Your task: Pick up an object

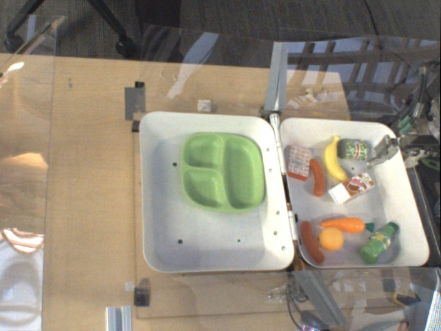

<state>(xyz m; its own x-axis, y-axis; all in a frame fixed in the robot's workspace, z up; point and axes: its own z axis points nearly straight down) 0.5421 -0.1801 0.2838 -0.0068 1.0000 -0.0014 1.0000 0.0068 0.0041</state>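
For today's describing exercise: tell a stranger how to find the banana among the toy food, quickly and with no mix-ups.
Start at the right-hand white bin, the one crowded with toy food. Look along its far edge, near the middle: the banana lies there, between a red sausage and a green can. It is the only yellow, curved piece.

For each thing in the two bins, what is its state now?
green plate: flat, nothing on it
banana: lying
green can: on its side, beside the end effector
green bottle: lying
carrot: lying
orange: resting, touching the carrot
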